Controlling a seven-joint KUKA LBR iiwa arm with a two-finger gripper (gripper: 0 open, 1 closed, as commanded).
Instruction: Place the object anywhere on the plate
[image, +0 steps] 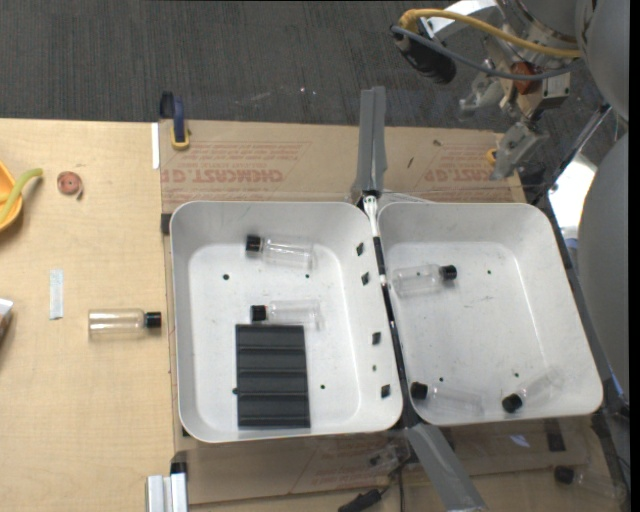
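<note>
Hovering at one o'clock beyond both bins, pincer of unreadable state, leaving vials scattered and ribbed black plate bare.

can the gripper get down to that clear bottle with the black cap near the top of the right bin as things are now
Probably yes. The gripper hangs above the bench beyond the right bin's far rim, and the bottle lies on its side on the bin floor with nothing on top of it or touching it, so the way down looks free.

Two vials lie behind the ridged plate in the left bin, three in the right bin
</note>
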